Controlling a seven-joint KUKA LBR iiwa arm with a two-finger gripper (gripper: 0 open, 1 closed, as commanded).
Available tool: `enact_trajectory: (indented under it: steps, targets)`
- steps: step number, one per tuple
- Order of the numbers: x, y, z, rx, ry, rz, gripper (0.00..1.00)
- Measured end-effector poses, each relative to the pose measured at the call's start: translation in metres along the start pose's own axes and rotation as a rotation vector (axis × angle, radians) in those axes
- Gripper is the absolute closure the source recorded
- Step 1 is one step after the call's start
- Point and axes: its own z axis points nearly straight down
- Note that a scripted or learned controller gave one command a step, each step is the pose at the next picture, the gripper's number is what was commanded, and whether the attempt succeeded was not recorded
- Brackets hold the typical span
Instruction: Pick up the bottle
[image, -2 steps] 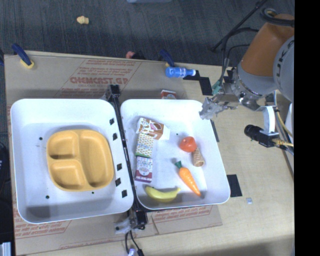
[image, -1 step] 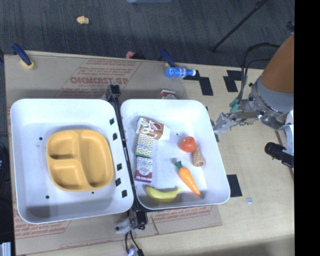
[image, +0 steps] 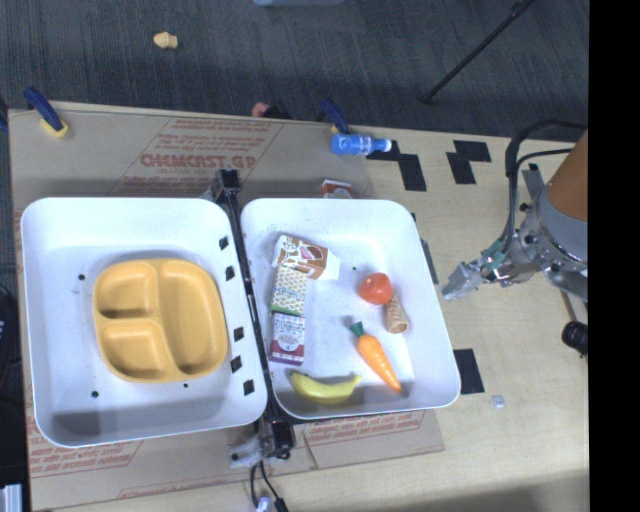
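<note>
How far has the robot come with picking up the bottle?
Nothing looks done yet. The blue bottle lies on its side on the bench, beyond the right bin, untouched. The gripper is just right of that bin, apart from the bottle. Reaching, gripping and lifting are all left.

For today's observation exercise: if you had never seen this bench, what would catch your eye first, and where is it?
The yellow divided tray stands out, sitting in the middle of the left white bin. Next comes the right bin, with its carton, tomato, carrot and banana. The blue bottle lies on the bench beyond the bins, and the gripper hangs right of the right bin.
</note>
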Motion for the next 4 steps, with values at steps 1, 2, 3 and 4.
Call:
enact_trajectory:
  steps: [1, 2, 3, 4]
  targets:
    - [-0.0007, 0.0002, 0.0141, 0.000, 0.000, -0.161, 1.00]
    - [-0.0011, 0.0003, 0.0183, -0.002, -0.001, 0.240, 1.00]
    - [0.0013, 0.0007, 0.0225, 0.000, 0.002, 0.072, 1.00]
    - [-0.0006, 0.0000, 0.0198, 0.001, 0.002, -0.500, 1.00]
